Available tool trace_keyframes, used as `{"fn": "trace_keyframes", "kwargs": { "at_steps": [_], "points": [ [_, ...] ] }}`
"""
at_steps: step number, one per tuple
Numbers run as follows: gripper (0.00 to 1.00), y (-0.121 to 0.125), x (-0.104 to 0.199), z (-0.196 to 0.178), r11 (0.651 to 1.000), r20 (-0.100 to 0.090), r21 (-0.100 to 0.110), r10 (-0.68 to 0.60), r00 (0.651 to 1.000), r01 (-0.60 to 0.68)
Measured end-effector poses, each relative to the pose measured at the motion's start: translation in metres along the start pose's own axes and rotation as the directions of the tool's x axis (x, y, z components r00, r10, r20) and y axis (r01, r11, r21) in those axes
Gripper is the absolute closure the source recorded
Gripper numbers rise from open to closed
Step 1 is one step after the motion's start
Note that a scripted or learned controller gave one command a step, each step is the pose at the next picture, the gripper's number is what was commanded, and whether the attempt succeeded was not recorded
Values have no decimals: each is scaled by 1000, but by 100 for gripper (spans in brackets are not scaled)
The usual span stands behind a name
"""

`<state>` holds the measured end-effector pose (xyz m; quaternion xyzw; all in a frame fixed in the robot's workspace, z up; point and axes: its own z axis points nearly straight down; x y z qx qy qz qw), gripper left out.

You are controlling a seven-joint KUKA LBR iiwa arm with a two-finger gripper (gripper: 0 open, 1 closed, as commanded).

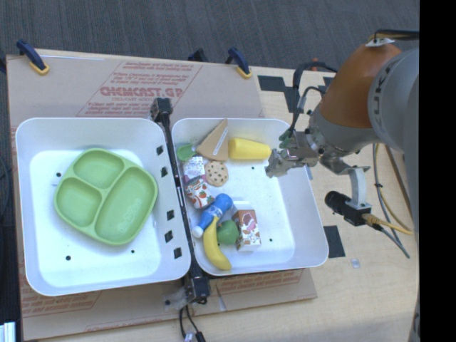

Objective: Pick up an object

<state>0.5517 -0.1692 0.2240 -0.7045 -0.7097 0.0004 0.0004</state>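
Right, nearest candidate is the yellow block, lying in the far part of the right bin, just left of the gripper. Its long axis runs left-right, roughly pointing at the gripper, with the rounded right end closest. That's the relation that matters: the block sits left and slightly far of the tool tip, near but not touching as far as I can judge.

Finger state: cannot tell. The tip is a dark blur against the bin's white floor, and nothing is visibly between the fingers, so I won't call it a hold.

Just left of the block, a tan wedge leans touching or nearly touching it (tight fit if the fingers straddle the block's left end). Near of those, a cookie and a small printed packet. Further toward the near side: a blue bottle, a banana, and a small carton, clustered on the bin's left half.

The left bin holds a green divided plate, well apart from the arm.

My judgement: a short move left and slightly far puts the tool over the block; closing across its short width looks the sensible grasp.
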Motion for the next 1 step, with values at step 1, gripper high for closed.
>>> {"fn": "trace_keyframes", "kwargs": {
  "at_steps": [1],
  "points": [
    [100, -46, 7, -7, 1000, 0, 2, 1, 1000, -1]
  ]
}}
